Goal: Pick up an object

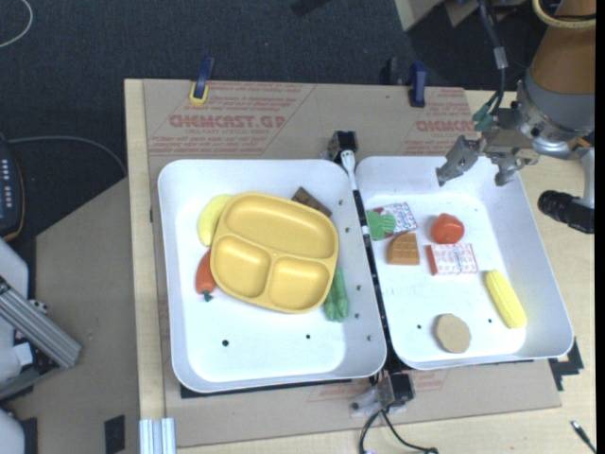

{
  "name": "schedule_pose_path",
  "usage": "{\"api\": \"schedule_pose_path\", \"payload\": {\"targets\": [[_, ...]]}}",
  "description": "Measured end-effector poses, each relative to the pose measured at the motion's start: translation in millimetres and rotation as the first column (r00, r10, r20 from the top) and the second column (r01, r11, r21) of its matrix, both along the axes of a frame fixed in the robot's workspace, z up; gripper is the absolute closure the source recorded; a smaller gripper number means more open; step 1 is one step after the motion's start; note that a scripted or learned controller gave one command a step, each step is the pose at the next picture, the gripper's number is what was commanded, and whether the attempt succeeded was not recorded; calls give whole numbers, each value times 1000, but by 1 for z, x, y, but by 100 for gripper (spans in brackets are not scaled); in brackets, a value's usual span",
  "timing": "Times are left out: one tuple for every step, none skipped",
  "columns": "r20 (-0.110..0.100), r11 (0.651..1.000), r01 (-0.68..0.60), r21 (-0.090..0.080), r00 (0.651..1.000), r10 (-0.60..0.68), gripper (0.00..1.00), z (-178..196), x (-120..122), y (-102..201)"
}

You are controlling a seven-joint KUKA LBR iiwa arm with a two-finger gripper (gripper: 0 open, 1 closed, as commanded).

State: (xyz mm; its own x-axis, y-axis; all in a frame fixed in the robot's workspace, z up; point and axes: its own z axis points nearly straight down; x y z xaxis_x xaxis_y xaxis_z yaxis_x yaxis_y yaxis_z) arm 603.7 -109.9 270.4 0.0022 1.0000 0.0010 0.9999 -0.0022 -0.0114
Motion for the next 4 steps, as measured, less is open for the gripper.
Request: {"api": "schedule_pose_path", "payload": {"targets": [[12, 1000, -2, -1, 1000, 2, 0, 7, 2, 0], [6, 1000, -3, 0, 1000, 3, 0, -49, 12, 2], [4, 1000, -1, 0, 1000, 1, 0, -109, 8, -6], [12, 1000, -3, -1, 1000, 3, 0, -163, 10, 4]]}}
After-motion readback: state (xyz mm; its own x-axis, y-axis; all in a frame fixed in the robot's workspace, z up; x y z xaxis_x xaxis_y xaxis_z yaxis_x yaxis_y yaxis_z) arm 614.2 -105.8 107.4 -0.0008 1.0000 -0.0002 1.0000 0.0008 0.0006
